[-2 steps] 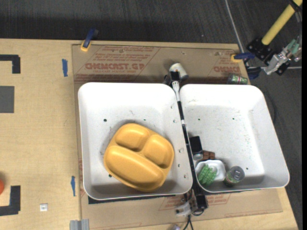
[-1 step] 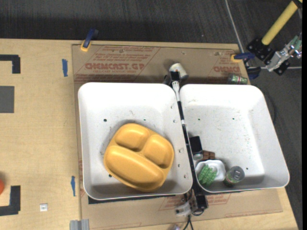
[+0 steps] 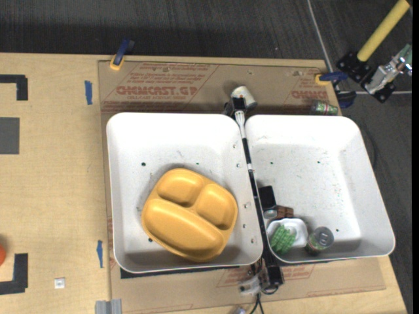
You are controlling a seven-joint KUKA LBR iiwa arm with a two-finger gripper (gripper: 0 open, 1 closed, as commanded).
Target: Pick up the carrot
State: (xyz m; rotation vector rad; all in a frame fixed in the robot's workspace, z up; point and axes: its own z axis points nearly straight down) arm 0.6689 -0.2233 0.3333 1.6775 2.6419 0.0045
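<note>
Left bin taken as our reference. Inside it, toward its near right corner, lay a large yellow lumpy form, loaf-like, in three rounded lobes. Along the left bin's right rim ran a black cable, between it and the right bin, which touched it.

Just right of the left bin's near right corner, in the right bin, we noted a cluster: a black block, a small brown piece, a white dish holding something green, and a can beside the dish.

Carrot: we could not tell which of these, if any, it was. Well left of the left bin, at the picture's edge, sat an orange-red patch, too cropped to identify.

Beyond the left bin's far rim lay printed cardboard, with a clamp at its corner.

Gripper: we could not tell its state.
</note>
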